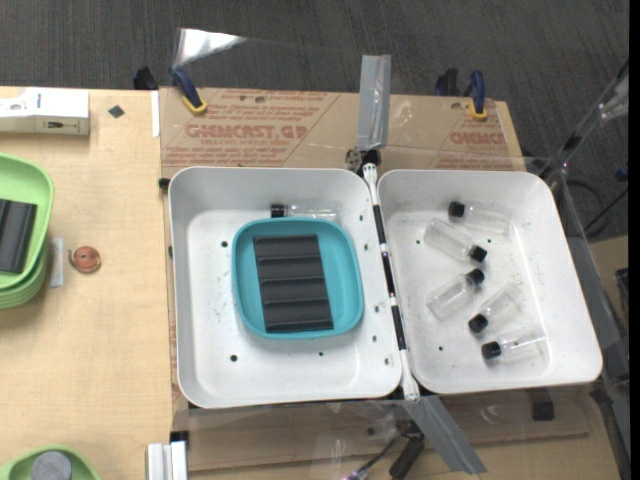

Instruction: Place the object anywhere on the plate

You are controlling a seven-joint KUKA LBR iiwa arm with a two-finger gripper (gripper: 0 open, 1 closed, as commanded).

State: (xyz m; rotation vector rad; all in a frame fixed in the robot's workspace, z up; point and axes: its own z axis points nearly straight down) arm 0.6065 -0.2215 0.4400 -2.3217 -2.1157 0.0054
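**A:** How does the pincer stand, apart or together?

**B:** I cannot tell, so plan the whole step from the start. The arm reaches in from the right, so the right bin [560, 268] should be on the pincer's near side, and the left bin [190, 298] lies beyond it.

**A:** And the thing to move?

**B:** Most likely one of the vials. Five clear ones with black caps lie loose in the right bin, none on the plate [245, 278]. The lowest vial [518, 346] lies well apart from the others. I'd pick it, so the fingers touch no neighbour.

**A:** How should it be gripped?

**B:** Across the body, not along it. It is round and would probably roll or slip from a skewed grip. Then carry it over the wall where the two bins touch, out to the teal plate in the farther bin. Come down low before letting go, because the black ribbed insert [291, 283] covers the plate's middle and a dropped vial might bounce off.

**A:** What's hard to make out?

**B:** The glass nearly vanishes against the white, so the caps are the surest guide. Another vial [305, 211] lies just past the plate's far rim, in the left bin and not on the plate. I can't tell what the insert is.
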